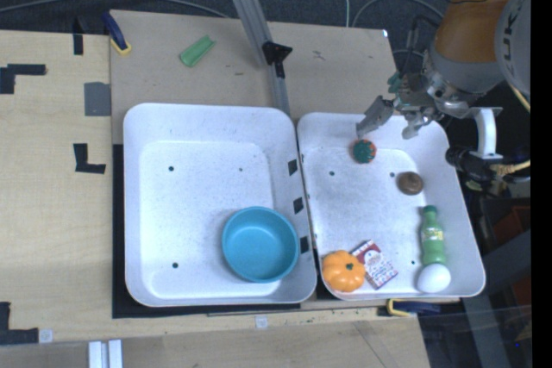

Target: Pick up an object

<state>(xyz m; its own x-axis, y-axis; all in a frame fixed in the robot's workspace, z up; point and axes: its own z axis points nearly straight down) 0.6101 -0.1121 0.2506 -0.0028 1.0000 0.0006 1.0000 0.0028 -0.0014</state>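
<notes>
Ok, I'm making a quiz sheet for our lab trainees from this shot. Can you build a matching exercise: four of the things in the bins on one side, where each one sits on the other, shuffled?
Things:
1. blue bowl
2. orange pumpkin
3. green bottle
4. teal ball

Places:
A. right bin, far end, just below the gripper
B. left bin, near right corner
C. right bin, along the right wall, above the white egg
D. right bin, near left corner, beside the small card

Pairs: 1-B, 2-D, 3-C, 4-A
</notes>
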